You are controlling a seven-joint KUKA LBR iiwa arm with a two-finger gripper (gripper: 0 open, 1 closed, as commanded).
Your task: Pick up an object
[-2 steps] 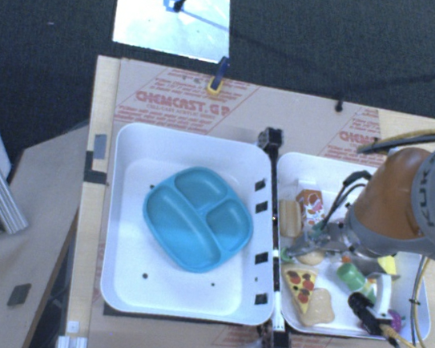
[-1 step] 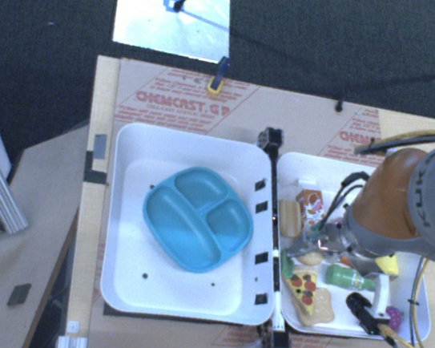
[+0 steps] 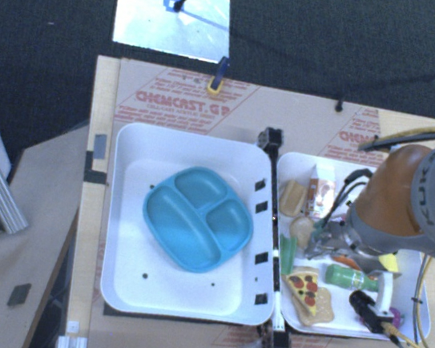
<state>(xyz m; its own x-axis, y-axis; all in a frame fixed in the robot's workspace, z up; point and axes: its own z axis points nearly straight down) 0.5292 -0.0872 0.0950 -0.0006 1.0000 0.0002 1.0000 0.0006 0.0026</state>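
My gripper hangs low over the middle of the right bin, under the grey and orange arm. It is just right of a long green vegetable and a tan round piece. Close below it and to the right lies an orange carrot with a green end. A toy pizza slice rests at the bin's front. A tan bread piece and a striped packet sit toward the back. I see nothing clearly held in the gripper.
The left bin holds a blue divided plate. A yellow piece peeks out from under the arm, which hides the right bin's far side. A black divider with clips runs between the bins.
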